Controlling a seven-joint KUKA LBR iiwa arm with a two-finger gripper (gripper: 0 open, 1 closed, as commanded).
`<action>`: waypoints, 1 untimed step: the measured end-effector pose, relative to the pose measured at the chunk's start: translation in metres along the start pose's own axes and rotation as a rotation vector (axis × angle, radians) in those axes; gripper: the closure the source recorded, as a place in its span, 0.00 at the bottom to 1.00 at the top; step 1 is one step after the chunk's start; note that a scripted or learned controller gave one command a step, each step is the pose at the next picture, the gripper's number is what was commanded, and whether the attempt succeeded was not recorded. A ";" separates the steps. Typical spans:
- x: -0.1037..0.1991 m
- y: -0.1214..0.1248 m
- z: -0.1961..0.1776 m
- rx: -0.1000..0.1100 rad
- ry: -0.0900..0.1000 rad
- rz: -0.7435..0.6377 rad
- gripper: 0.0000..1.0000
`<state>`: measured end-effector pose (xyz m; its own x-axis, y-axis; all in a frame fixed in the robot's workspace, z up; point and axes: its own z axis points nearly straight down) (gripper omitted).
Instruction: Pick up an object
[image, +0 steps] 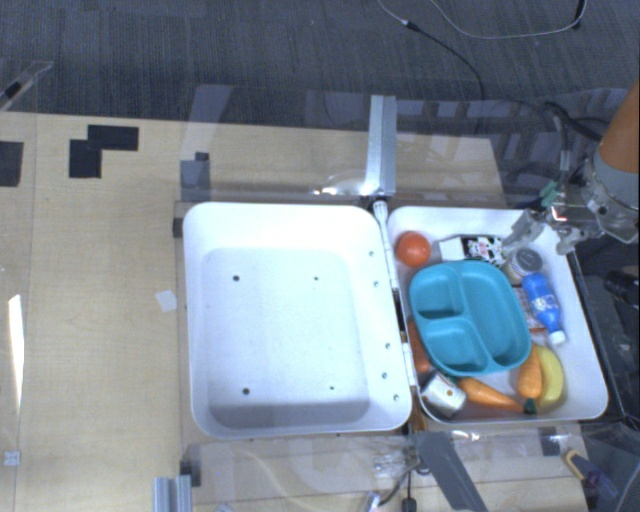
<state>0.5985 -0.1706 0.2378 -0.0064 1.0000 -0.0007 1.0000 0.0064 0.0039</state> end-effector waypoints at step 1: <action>-0.027 -0.011 0.123 -0.006 -0.003 -0.019 0.00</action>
<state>0.5879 -0.1974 0.1144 -0.0252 0.9997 -0.0042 0.9996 0.0252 0.0101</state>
